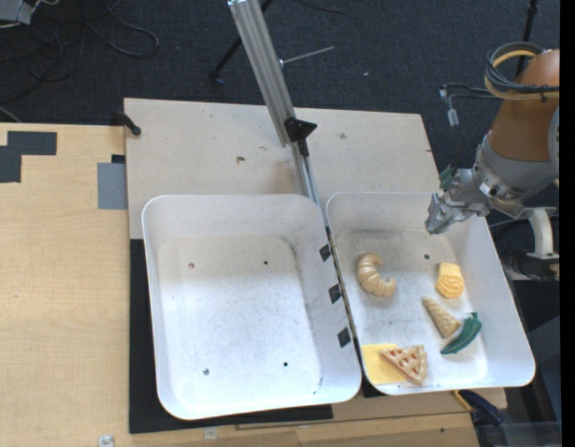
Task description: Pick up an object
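The right bin [399,214] holds a tan croissant [375,276] near its middle, a yellow corn piece [449,280], a beige cone-shaped piece [441,316], a green pepper [461,334] and a pizza slice [400,361] at its front. My gripper [439,218] hangs over the bin's far right corner, above and to the right of the croissant. It points down and nothing shows between its fingers.
The left bin [233,214] lies beside the right one, with a row of black clips [331,291] along the shared edge. A slanted aluminium bar [267,68] rises behind the bins. A wooden table top [54,277] sits at the left.
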Controlling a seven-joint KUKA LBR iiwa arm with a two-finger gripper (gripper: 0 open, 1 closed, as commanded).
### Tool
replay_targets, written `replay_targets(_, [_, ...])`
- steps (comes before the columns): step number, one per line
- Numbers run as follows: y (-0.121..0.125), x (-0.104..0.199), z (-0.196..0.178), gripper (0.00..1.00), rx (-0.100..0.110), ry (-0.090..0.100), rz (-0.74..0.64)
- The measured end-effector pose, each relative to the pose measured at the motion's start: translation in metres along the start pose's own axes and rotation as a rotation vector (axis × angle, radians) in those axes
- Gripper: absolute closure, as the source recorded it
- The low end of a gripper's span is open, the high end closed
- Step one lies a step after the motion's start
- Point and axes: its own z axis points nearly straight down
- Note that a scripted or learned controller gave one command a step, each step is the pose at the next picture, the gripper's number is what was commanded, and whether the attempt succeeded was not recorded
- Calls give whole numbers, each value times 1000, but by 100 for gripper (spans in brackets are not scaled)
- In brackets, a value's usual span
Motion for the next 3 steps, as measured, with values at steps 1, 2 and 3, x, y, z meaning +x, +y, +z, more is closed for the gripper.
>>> replay_targets(1, [0,-1,-21,100,1,0,0])
replay_targets(2, [-8,46,-31,100,5,2,-2])
replay_targets(3, [-10,92,-36,100,6,3,-2])
